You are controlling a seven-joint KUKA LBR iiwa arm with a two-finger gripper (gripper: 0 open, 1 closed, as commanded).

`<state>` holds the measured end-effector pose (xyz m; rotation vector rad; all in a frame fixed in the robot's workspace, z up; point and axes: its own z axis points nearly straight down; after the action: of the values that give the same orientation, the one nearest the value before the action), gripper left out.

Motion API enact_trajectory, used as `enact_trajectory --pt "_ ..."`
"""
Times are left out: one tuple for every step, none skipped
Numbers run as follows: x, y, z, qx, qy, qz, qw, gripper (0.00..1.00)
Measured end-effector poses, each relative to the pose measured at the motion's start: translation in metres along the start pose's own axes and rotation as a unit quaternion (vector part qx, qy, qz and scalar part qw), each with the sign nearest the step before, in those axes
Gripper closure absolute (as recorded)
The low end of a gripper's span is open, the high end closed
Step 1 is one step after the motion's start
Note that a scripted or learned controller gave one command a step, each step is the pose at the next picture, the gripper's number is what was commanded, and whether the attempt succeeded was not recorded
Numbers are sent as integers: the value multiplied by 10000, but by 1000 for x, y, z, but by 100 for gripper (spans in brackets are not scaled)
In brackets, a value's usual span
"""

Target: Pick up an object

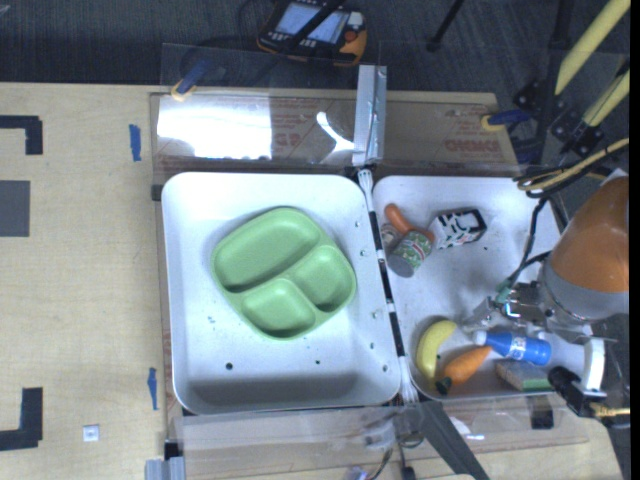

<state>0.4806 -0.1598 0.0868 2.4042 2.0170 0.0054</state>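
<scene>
The right bin [470,193] holds several objects. A small orange piece [396,215] lies beside a grey-green can [410,251] at its upper left. A black-and-white object [459,226] sits to their right. Near the front edge lie a yellow banana-like fruit [432,345], an orange carrot [465,364], a blue-and-white bottle [519,348] and a brown block [522,376]. My gripper [508,306] hangs at the bin's right side, just above the bottle, under the orange-banded wrist [595,253]. Nothing shows held in it.
A green divided plate [284,271] lies in the left bin [190,298]. A raised divider [380,268] separates the two bins. Cables [535,233] run from the arm over the right bin's far right corner.
</scene>
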Motion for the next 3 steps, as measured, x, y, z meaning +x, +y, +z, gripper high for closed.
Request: enact_trajectory --pt "0 0 0 0 0 1 10000 0" --pt "0 1 -10 -20 -5 4 10000 100" --pt "31 106 -102 22 -6 129 9999 100"
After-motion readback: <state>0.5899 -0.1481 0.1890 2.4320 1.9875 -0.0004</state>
